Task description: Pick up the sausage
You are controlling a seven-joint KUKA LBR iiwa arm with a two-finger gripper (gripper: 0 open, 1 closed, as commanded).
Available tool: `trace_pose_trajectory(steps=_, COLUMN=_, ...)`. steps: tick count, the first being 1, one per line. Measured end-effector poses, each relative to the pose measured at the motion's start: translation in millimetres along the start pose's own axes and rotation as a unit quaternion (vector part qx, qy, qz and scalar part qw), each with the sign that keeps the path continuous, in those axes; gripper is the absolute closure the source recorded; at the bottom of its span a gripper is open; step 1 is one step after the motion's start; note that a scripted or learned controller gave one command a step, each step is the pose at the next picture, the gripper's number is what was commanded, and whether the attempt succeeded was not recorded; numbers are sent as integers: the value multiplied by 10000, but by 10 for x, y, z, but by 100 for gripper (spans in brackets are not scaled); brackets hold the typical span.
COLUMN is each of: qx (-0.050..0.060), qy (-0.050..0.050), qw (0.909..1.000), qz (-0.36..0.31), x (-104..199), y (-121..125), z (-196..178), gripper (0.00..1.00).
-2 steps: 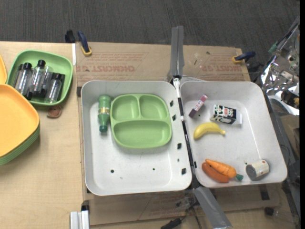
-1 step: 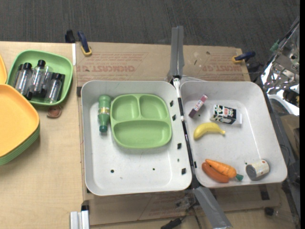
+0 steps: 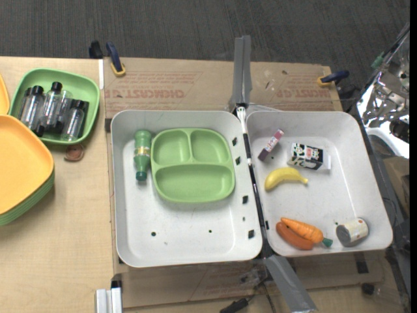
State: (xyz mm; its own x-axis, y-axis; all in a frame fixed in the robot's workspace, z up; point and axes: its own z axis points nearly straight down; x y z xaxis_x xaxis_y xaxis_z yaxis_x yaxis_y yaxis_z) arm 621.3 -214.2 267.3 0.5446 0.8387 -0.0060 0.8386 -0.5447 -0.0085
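The sausage (image 3: 292,241) is a short reddish-orange piece lying near the front wall of the right bin (image 3: 365,175). An orange carrot (image 3: 301,229) with a green tip lies along its far side, touching it and partly overlapping it. Nothing else in the bin touches the sausage.
The right bin also holds a banana (image 3: 285,178), a black-and-white carton (image 3: 306,155), a small pink packet (image 3: 270,145) and a tipped can (image 3: 352,231). In the left bin (image 3: 182,240) are a green divided plate (image 3: 193,165) and a green bottle (image 3: 142,154). A tray of bottles (image 3: 55,106) and orange plates (image 3: 19,168) sit at far left.
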Motion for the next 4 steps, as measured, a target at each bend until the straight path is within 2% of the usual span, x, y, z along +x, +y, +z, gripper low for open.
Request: trace_pose_trajectory(steps=4, qx=39, qy=-38, qw=10000, qz=-23, x=-23, y=10, z=-304, gripper=100)
